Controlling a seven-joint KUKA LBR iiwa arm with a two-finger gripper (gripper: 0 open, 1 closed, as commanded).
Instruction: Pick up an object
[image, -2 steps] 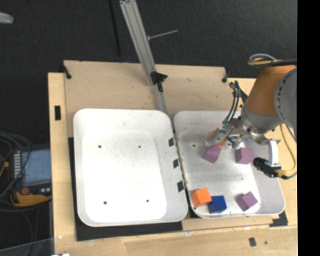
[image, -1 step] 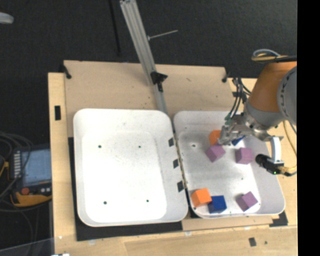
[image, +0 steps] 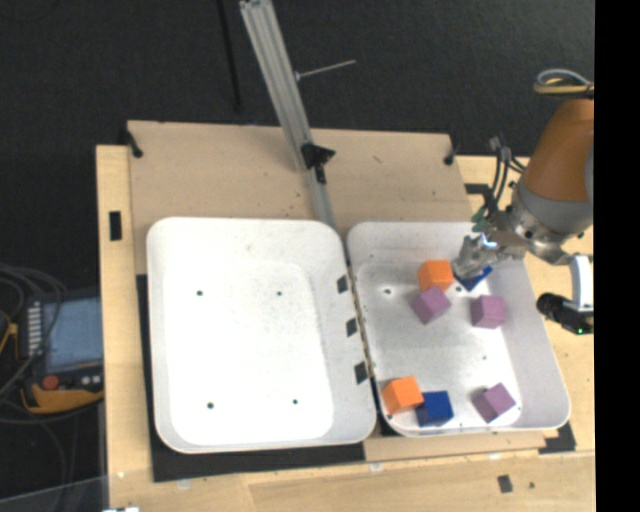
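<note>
- Six small foam-looking cubes sit in the right-hand shallow white plastic bin (image: 520, 330), my landmark for everything here.
- I see the grey two-finger gripper (image: 472, 268) low over that bin's far side, with something blue (image: 477, 281) right under its tips; how its jaws stand I cannot tell from up here.
- Likely target: the orange cube (image: 436, 274) just beside the gripper, touching a purple cube (image: 431, 304) on its near side.
- Another purple cube (image: 488, 311) lies near the bin's middle; an orange cube (image: 402, 393), blue cube (image: 435, 408) and purple cube (image: 493, 401) line its near edge.
- My worry: crowded neighbours could block a finger, so the grip shoves a cube sideways and comes up empty.
</note>
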